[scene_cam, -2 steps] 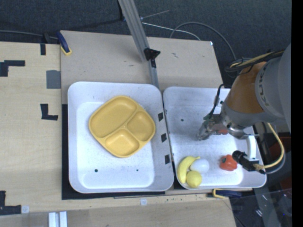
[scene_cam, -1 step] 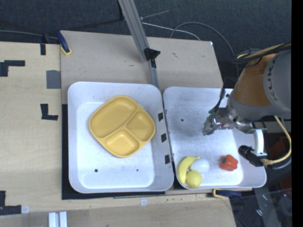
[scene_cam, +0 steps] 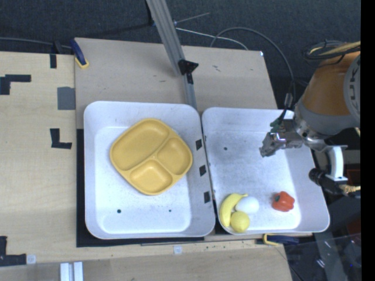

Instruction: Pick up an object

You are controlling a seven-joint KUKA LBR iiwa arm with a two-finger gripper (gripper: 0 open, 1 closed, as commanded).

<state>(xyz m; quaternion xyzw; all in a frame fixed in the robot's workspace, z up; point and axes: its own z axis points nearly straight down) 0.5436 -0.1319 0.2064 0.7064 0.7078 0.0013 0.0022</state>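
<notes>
The arm enters from the right, and I read its hand (scene_cam: 270,146) as poised over the upper part of the right bin (scene_cam: 234,127), above bare floor; at this slant I cannot tell how far it is open, and nothing shows in its grasp. The candidate objects lie well apart from it, along the near wall of the same bin: a banana (scene_cam: 229,205) curled against the left corner, a white egg-like piece (scene_cam: 248,205) touching it, a yellow lemon-like piece (scene_cam: 239,220) just below both, and a red pepper-like piece (scene_cam: 283,201) alone to the right. The left bin (scene_cam: 96,174) carries a yellow divided plate (scene_cam: 151,156). As I judge it, the main risk is a descent from this position, which would close on nothing, since no object lies beneath the hand. A second risk comes from the cluster: three pieces touch one another and sit close to the bin's wall and corner, so a grasp there could strike the rim, nudge a neighbour, or squeeze a rounded piece out sideways. The red piece stands clear and seems the safer target, though its round shape may roll if caught off centre. Whether any piece rests against the wall I cannot settle from here.
</notes>
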